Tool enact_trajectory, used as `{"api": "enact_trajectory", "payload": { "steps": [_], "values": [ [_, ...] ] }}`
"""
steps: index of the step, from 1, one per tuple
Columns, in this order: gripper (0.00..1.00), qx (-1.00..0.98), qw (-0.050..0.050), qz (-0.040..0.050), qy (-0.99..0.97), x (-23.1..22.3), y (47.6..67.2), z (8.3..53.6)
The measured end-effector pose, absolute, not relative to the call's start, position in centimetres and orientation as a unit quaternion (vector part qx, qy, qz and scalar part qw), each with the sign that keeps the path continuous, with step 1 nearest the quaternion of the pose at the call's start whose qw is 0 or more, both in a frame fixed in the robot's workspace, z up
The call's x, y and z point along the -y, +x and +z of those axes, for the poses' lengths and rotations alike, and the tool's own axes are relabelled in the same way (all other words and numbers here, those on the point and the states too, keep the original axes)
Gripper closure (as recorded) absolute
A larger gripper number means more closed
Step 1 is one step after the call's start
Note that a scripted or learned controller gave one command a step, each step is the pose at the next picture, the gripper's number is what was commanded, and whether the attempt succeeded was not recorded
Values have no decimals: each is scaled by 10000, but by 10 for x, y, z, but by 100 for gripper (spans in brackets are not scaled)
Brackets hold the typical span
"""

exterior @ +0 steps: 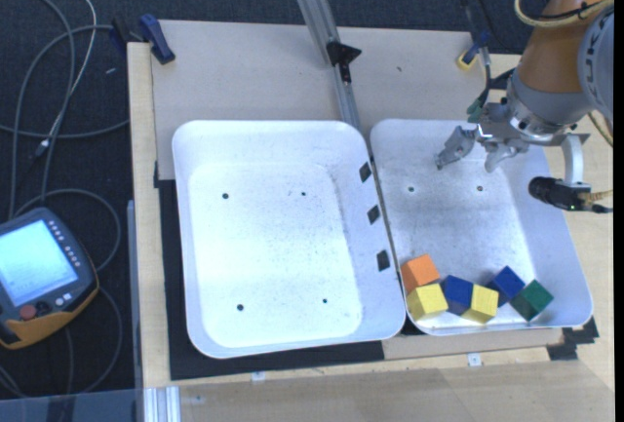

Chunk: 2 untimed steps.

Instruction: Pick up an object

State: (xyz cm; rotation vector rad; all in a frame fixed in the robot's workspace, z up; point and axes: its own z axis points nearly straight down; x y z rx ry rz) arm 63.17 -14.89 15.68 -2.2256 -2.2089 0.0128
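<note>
The left bin point(263, 235) holds nothing to pick; the right bin point(468, 215) carries all the blocks, crowded against its near wall. The arm point(561, 50) hangs over that bin's far end, and its gripper point(475, 149) stands with fingers spread apart, nothing between them — well apart from the cluster.

The risk is the packing: orange block point(420, 269), two yellow blocks point(426, 301) point(479, 302), two blue blocks point(457, 293) point(507, 282) and a green block point(532, 299) touch one another, so a descending finger may land on a neighbour or strike the wall — the grasp would then likely slip or close on air.

No legible writing appears; the teach pendant point(39, 279) screen is too small to read.
</note>
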Motion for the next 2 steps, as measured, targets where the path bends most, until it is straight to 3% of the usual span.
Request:
{"api": "enact_trajectory", "payload": {
  "steps": [1, 2],
  "values": [
    [0, 7052, 36, 23, -7090, 205, 613, 96],
    [0, 7079, -44, -26, -7063, 187, 617, 198]
  ]
}}
